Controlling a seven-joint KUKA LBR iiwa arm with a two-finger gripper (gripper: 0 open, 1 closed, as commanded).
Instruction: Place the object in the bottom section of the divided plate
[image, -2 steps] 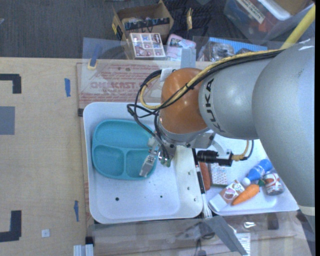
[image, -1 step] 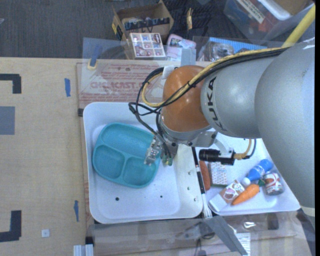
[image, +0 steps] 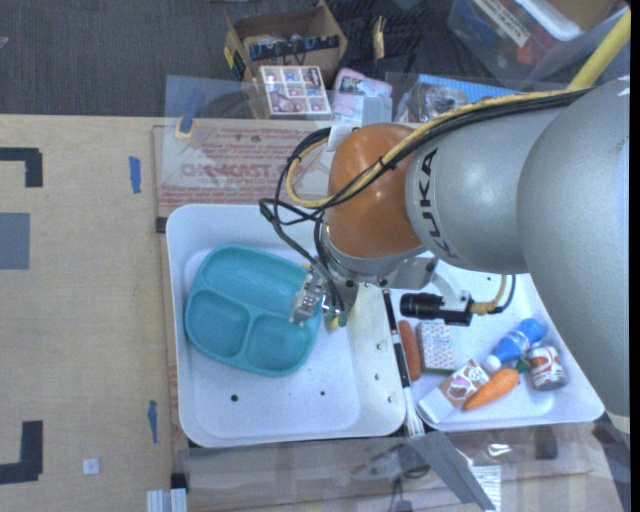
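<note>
Two shallow white bins sit side by side on the desk. The left white bin (image: 200, 400) carries the teal divided plastic plate (image: 250, 310), which lies at a slant with its three compartments facing up. The right white bin (image: 580, 405) holds a scatter of small toy items — an orange plastic carrot (image: 492, 389), a small blue-and-white bottle (image: 518, 340), a small red-and-white can (image: 546, 367), a patterned square packet (image: 436, 346) and a thin red-brown stick (image: 409, 348) near the divider.

The grey arm with its orange band (image: 375, 200) reaches in from the right, and its hand (image: 312, 300) hangs over the right edge of the plate, touching or just above the rim. Something small and greenish-yellow shows just beside the fingertips at the plate's edge, which may be the object to be placed; whether it sits between the fingers is too small to tell, and I cannot tell whether the hand is open or closed.

The hand's position reads as the placing stage, since the plate is the goal. The compartment nearest the viewer lies just beside the hand, toward the lower left.
</note>
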